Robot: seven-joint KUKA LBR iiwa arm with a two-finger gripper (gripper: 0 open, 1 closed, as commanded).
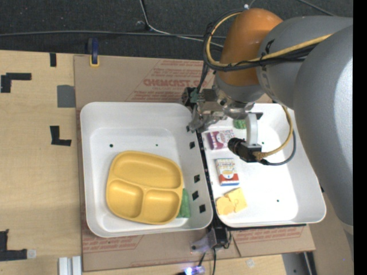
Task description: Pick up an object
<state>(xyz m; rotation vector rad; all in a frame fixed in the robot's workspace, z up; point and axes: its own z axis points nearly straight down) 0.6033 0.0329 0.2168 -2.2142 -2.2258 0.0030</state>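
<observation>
The gripper (202, 119) hangs under the orange wrist band at the back of the right bin (298, 211), close to the wall shared with the left bin. Just below it lies a purple-and-white packet (219, 138). Further forward in the same bin rest a small white box with red and blue print (227, 172) and a yellow sponge-like piece (231, 202). In the left bin (92, 153) lies a yellow divided tray (144, 187) with a green object (184, 204) tucked against its right edge.
The big grey arm covers the right side of the view and the back right part of the right bin. Cables loop around the wrist. Both bins sit on a cardboard sheet (143, 79) on the wooden bench.
</observation>
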